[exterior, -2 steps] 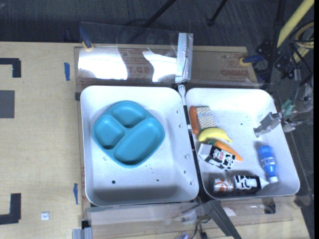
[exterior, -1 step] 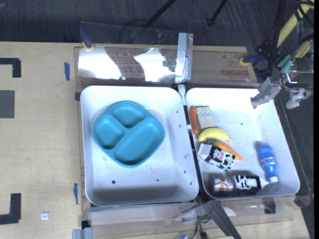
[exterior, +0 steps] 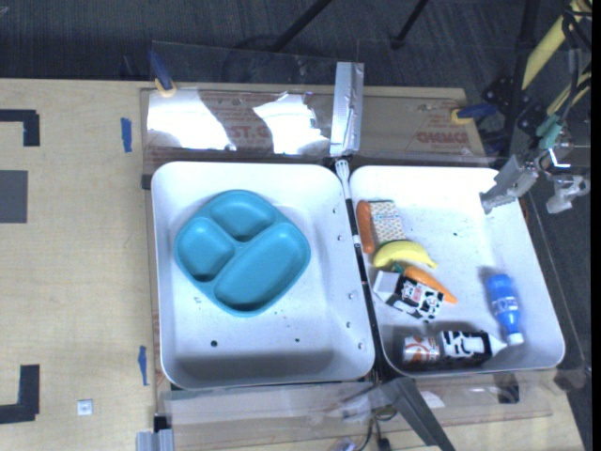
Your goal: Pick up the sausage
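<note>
We count one blue divided plate [exterior: 242, 249] in the left bin [exterior: 178, 346], one sausage [exterior: 364, 226] upright along the right bin's [exterior: 540, 280] left wall, one banana [exterior: 404, 253], one blue bottle [exterior: 503, 304], labels unreadable, gripper [exterior: 507, 184] at far right, grip state we cannot tell.

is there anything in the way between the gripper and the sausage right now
Nothing visible stands between them. The gripper is at the right bin's upper right edge; the sausage lies along its left wall, beside the banana.
</note>
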### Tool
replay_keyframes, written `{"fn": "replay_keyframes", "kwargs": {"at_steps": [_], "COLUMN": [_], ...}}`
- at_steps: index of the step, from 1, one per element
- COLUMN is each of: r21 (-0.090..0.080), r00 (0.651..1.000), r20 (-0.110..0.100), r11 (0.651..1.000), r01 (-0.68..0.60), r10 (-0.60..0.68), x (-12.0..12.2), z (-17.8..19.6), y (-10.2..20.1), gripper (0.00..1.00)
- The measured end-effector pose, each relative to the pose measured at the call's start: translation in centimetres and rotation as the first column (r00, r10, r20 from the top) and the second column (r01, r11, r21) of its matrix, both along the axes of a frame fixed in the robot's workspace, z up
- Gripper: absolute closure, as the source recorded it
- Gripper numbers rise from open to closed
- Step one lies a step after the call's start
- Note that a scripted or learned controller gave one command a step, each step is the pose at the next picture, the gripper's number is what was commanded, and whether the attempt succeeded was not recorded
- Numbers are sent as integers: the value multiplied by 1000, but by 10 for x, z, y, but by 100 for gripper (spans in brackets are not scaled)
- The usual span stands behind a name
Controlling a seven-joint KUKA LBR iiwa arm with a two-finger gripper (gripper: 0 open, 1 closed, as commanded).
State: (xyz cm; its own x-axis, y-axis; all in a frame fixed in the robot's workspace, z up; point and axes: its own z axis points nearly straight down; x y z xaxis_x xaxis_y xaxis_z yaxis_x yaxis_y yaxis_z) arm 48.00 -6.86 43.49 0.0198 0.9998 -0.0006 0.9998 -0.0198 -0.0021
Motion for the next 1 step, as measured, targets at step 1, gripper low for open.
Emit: {"fn": "replay_keyframes", "kwargs": {"at_steps": [1], "r21": [-2], "r00": [1000], "r20": [3], "r11": [1000], "r01": [-3], "r10": [3], "x": [1], "z": [10], "y": [1], "gripper": [100]}}
